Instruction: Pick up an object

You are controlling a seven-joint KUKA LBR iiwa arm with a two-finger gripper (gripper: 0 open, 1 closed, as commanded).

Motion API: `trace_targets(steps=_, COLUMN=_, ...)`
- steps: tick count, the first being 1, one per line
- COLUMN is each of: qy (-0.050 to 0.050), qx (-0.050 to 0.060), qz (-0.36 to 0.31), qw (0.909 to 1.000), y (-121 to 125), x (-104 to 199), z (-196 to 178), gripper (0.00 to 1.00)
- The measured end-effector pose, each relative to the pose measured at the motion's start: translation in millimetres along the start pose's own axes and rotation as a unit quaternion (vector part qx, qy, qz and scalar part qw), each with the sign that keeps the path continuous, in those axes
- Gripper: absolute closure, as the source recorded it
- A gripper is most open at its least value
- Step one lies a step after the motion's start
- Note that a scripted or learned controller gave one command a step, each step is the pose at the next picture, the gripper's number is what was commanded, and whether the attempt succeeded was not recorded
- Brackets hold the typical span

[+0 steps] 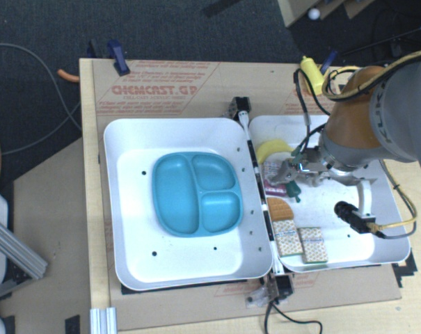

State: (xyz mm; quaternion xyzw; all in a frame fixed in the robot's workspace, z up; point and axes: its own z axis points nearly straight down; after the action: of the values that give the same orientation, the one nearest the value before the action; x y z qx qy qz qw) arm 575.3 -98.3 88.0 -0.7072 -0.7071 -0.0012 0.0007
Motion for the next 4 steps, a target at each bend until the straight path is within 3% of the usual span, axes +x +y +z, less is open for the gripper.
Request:
trace_targets(steps=1, qy=0.001, qx=-0.001, qz=-0.001, qw=1.0000, y=-0.4, x=-1.7, z=-0.3, gripper=0.00)
trace_targets(steps=2, qy=0.001, qx=-0.003, qz=0.000, qw=1.0000, y=0.7, x=-0.6, z=-10.6, gripper=1.00)
trace_targets(steps=3, qy=-0.001, qx=0.001, qz=-0.001, qw=1.0000, y=-64.5, x=47.4, z=-96.5, gripper=1.00)
trace_targets(steps=4, qy=-0.001, qx=0.000, qz=0.000, qw=1.0000, y=18.5, x=102.0, z=-96.2, gripper=1.00)
